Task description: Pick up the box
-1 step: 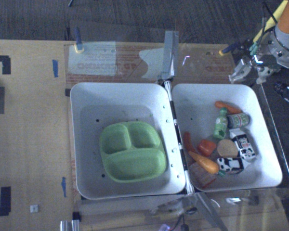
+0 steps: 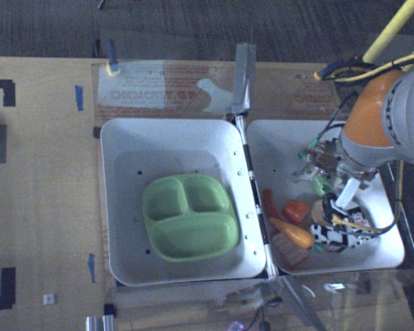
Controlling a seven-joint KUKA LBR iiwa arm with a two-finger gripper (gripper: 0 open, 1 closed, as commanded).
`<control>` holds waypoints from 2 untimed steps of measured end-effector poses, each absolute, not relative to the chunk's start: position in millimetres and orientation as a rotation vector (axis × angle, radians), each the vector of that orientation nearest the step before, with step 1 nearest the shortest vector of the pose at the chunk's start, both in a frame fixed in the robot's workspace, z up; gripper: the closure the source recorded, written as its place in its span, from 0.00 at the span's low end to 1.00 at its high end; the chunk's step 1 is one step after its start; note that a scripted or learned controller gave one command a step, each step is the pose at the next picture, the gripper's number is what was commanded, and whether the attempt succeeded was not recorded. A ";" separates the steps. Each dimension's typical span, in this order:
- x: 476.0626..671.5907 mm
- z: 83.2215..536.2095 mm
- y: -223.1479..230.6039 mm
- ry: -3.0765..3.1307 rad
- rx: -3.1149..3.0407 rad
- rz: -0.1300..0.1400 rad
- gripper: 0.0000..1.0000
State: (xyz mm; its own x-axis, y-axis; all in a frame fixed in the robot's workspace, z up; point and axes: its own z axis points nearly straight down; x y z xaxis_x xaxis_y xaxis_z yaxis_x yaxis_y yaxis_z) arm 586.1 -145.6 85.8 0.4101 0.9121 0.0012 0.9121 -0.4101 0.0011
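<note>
The bench (image 2: 41, 205) is light wood and carries two shallow white bins side by side. The left bin (image 2: 124, 143) holds a green divided plate (image 2: 190, 216) with three compartments, lying flat in the bin's lower half. The right bin (image 2: 276, 143) holds the clutter, gathered toward its lower half. The arm (image 2: 390, 119), grey with an orange band, enters from the right and reaches down into the right bin. The gripper (image 2: 346, 197) sits low over the clutter; its white tip is near a black-and-white patterned item (image 2: 338, 236), and whether the claw is apart or together cannot be told from this angle. An orange carrot-shaped item (image 2: 293, 233) lies diagonally near the bin's lower left, with a small red-orange block (image 2: 297, 211) just above it and a narrow red strip (image 2: 268, 202) beside the dividing wall. A small green item (image 2: 320, 185) lies just left of the gripper. Which of these items is the box cannot be told; nothing is visibly held.
</note>
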 end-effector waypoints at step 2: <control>605.9 99.8 -92.4 1.213 2.899 -0.002 1.00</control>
State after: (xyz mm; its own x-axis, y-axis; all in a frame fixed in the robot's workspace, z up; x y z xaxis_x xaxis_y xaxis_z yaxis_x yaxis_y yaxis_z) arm 605.9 -92.4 99.8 0.7020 0.7122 -0.0011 0.7122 -0.7020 -0.0014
